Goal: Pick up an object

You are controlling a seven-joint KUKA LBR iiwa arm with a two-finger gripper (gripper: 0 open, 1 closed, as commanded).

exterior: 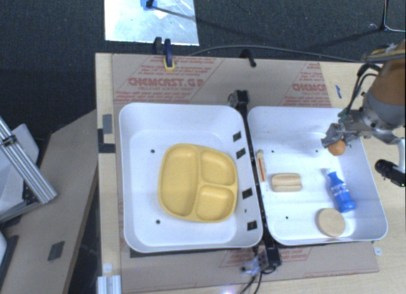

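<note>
Orange little ball (pixel 337 147) looks pinched between the fingers of the gripper (pixel 335 139) at the far right side of the right bin (pixel 298 121), so the grab seems made, lift-off still to come.

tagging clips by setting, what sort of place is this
Probably a robotics lab bench for pick-up trials. Two white bins sit clamped on a board, one holding a yellow divided plate, the other small toy items, and a robot arm reaches in from the right.

Yellow divided plate (pixel 197 182) in left bin (pixel 136 134); clamp (pixel 167 54) on bench.
</note>
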